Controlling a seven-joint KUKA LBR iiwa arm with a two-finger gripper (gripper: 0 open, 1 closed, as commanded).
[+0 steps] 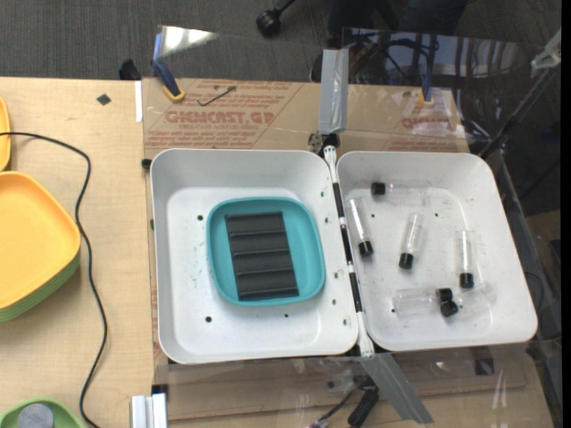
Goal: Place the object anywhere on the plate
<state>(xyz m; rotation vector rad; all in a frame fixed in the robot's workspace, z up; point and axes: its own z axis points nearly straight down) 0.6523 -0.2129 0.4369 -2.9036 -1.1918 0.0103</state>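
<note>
Camera view gives no way to tell whether the end effector is released, clenched or grasping anything.

Two shallow white bins sit side by side on the worktop (98, 328), their inner walls touching along the middle. In the left bin (174, 266) lies the teal plate (219, 248), square with rounded corners, roughly centred on the bin floor. A black ribbed block (260, 255) lies flat on the plate, inside its rim and covering most of its middle, its long side running away from the camera.

The right bin (500, 230) holds several clear tubes with black caps, all well apart from the plate. One tube (359, 226) lies close to the wall shared with the left bin. A second tube (409, 241) lies near the middle of the bin, and a third tube (465, 259) lies toward the outer side. A fourth tube (421, 303) lies crosswise near the front wall, its cap beside another black cap. A small black cap (378, 188) sits toward the back, with a faint clear body beside it that is hard to make out.

Behind the bins a cardboard sheet (232, 114) with red print lies flat. On the worktop's left edge sits a stack of yellow dishes (31, 239), and a black cable (89, 230) curves past them.
</note>
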